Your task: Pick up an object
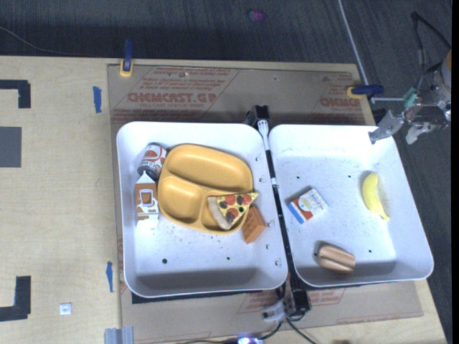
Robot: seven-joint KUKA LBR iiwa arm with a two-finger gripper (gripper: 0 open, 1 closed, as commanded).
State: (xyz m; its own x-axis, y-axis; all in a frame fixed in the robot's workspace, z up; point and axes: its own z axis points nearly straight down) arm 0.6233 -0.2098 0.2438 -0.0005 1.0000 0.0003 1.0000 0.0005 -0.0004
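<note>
End effector [401, 127] poised over right bin [412, 264] far corner, finger state impossible to tell. Nearest candidate: banana [371, 194], lying alone just below. Best to descend straight, straddle its narrow width, avoid bin wall. Carton [308, 206] and hot dog [336, 258] farther off.

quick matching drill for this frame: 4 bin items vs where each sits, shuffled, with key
Items:
1. banana
2. hot dog
3. pizza slice
4. small carton

Places:
A. right bin, near front edge
B. left bin, on the yellow divided tray
C. right bin, far right side
D. right bin, left part near the divider

Pairs: 1-C, 2-A, 3-B, 4-D
</note>
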